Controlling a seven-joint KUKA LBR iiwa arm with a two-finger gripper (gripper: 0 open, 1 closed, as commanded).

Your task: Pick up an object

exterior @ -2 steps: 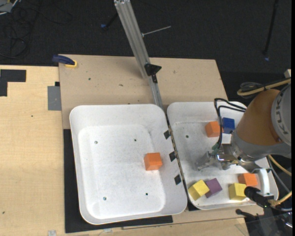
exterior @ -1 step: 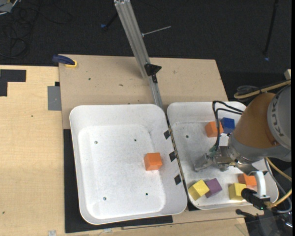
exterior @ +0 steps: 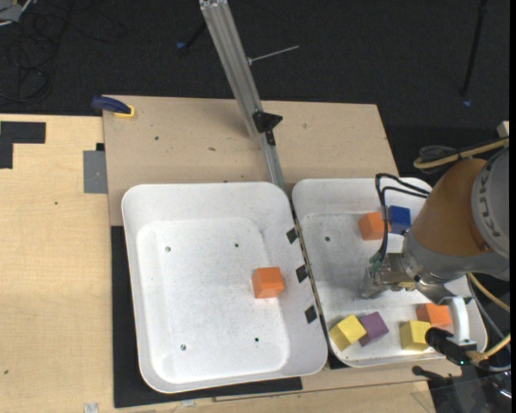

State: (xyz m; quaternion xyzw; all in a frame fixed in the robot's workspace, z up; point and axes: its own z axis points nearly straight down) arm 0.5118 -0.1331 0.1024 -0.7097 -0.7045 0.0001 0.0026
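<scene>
Grey arm (exterior: 499, 205) w/ orange band, black cables, metal pincer (exterior: 377, 284).

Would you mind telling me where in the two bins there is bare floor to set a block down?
The left bin is bare all round its lone orange cube. In the right bin, only the strip between the divider and the gripper is bare; blocks crowd its near edge and far corner.

Orange cube (exterior: 267, 282), white bin (exterior: 155, 209)
</scene>
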